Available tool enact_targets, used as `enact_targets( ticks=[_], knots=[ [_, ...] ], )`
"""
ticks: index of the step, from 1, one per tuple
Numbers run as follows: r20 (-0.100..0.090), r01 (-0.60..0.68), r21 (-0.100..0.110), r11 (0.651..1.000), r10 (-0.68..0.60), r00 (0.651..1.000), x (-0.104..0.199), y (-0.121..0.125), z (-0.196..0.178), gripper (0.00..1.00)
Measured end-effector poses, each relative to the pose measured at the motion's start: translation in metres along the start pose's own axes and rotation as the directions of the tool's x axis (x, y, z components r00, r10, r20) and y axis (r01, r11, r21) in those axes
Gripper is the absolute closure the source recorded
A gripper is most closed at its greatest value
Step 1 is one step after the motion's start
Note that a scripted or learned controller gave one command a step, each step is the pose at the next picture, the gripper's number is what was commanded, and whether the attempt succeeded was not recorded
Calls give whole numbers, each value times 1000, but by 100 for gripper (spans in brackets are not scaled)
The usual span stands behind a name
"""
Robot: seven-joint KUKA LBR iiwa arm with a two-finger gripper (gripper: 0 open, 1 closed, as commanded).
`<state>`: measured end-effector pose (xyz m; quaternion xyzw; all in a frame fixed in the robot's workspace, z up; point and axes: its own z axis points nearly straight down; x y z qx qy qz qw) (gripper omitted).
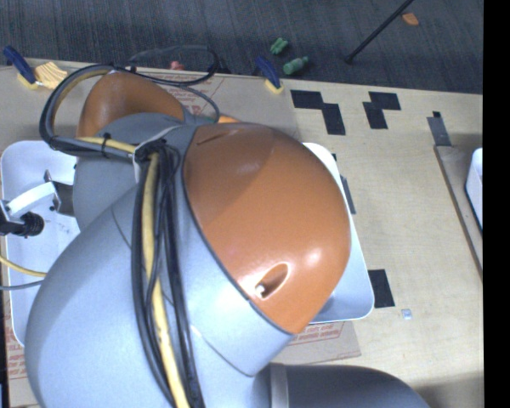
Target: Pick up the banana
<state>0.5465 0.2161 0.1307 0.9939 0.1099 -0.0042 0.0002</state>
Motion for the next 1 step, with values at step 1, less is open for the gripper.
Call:
enact_targets(
  ticks=[1],
  knots=[
    [1,3,1,1000,-3,1000,1,-1,-11,100]
  ],
)
